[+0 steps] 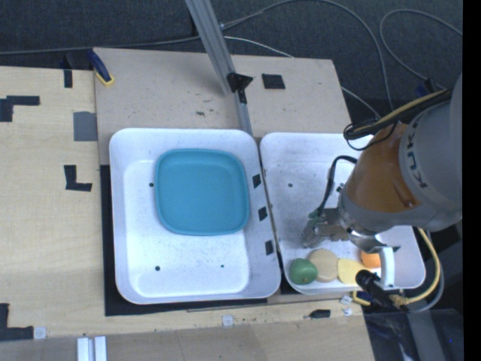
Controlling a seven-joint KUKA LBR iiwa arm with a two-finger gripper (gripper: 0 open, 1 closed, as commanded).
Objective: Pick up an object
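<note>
My gripper (314, 232) hangs low in the right bin (297, 171), just above a cluster of small objects at the bin's near edge. The cluster holds a green round piece (303, 271), a beige round piece (325, 264), a pale yellow piece (349, 271) and an orange piece (370, 259) partly hidden under the wrist. The grey arm with its orange band (383, 175) reaches in from the right and covers part of the bin.
The left bin (135, 269) holds a blue square plate (201, 191). A grey metal pole (218, 47) slants across the bench behind the bins. Cables run by the bench's right side.
</note>
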